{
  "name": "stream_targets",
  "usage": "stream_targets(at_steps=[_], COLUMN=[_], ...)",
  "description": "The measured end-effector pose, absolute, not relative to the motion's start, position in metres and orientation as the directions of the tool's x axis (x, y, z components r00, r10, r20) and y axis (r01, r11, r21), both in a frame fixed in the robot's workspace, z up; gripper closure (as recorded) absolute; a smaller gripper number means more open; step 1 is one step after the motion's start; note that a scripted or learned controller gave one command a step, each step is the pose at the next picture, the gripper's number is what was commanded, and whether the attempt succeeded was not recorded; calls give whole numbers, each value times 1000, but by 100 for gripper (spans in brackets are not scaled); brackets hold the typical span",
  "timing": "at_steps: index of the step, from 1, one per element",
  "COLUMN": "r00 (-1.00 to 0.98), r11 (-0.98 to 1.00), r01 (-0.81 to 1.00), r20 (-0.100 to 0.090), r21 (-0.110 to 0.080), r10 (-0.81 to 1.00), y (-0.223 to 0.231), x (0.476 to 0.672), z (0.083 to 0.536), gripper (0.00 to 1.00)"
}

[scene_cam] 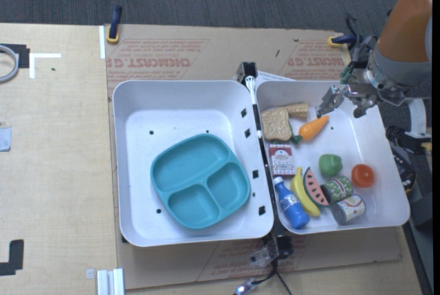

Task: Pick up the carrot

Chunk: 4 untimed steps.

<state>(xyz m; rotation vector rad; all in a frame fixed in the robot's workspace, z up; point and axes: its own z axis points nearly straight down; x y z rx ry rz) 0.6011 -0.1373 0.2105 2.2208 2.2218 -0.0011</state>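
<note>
The left bin holds a teal divided plate, lying flat with its three compartments bare. The right bin is crowded. Along its left side lie a slice of bread, a small red-and-white packet below it, and a blue bottle near the front corner. The carrot lies just right of the bread, tilted, its green end pointing down-left. Further right sit a banana, a watermelon slice, a green pepper, two cans and a tomato. The gripper hovers just up-right of the carrot, its fingers apart with nothing between them.
</note>
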Motion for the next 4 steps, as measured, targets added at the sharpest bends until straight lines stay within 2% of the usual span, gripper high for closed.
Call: stream_targets(at_steps=[1, 2, 3, 4], r00=[-3, -3, -3, -3], r11=[3, 3, 3, 3], r01=[1000, 1000, 1000, 1000], r20=[0, -1, -1, -2], r21=[-1, 0, -1, -1], r10=[1000, 1000, 1000, 1000], y=[-138, -139, -139, -139], x=[637, 638, 638, 638], z=[103, 114, 113, 123], gripper=[0, 100, 0, 100])
